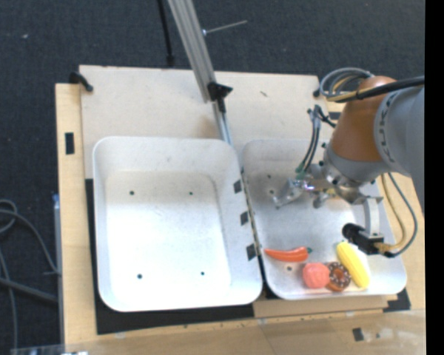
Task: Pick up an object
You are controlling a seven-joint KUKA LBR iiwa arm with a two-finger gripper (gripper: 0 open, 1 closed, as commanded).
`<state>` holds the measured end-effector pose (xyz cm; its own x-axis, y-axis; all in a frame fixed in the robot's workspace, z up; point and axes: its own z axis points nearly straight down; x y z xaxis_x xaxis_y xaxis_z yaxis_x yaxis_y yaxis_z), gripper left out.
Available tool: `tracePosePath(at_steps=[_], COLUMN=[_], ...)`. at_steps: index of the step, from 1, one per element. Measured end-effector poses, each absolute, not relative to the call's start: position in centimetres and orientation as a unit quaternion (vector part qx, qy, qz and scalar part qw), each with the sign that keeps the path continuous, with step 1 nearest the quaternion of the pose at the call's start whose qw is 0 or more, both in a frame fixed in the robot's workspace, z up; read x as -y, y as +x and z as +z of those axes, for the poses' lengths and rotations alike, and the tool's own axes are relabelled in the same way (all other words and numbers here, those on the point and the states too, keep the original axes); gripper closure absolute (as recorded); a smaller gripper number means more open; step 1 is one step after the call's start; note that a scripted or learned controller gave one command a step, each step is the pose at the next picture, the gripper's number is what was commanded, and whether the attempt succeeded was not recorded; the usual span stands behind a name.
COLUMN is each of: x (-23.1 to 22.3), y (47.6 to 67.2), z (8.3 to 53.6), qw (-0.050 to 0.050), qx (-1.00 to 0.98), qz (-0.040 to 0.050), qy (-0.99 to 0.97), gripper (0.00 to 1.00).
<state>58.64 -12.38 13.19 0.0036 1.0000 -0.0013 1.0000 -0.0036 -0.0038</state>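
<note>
The arm [370, 132] covers the far right part of the right bin [275, 161]. The fingers [290, 194] are small and blurry; I cannot tell whether they are wide or narrow. Nearer, well apart from them, lie a red pepper [286, 254], a pink ball [316, 275], a brown thing [339, 276] and a yellow corn [352, 264]. The left bin [103, 154] sits beside it on the surface [148, 102].

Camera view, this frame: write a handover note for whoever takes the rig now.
Gripper: over the upper middle of the right bin, nothing seen between its jaws; whether they are open or shut is unclear.
Things: orange chili pepper, pink ball, yellow corn cob and a small dark reddish item, all along the right bin's near edge, apart from the gripper.
Left bin: white, beside the right one.
Done: no pick yet.
Left: reach one object, grasp, lift.
</note>
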Motion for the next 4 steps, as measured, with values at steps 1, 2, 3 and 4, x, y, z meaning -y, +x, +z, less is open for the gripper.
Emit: tracePosePath(at_steps=[1, 2, 3, 4], x=[12.5, 12.6, 11.8, 11.9], y=[58.6, 58.8, 59.1, 59.3], z=[9.9, 11.2, 16.4, 20.4], qw=[0.0, -0.002, -0.003, -0.003], qx=[0.706, 0.703, 0.708, 0.708], qz=[0.0014, -0.001, -0.0019, -0.0016], qy=[-0.709, -0.711, -0.706, -0.706], gripper=[0.0, 1.0, 1.0, 1.0])
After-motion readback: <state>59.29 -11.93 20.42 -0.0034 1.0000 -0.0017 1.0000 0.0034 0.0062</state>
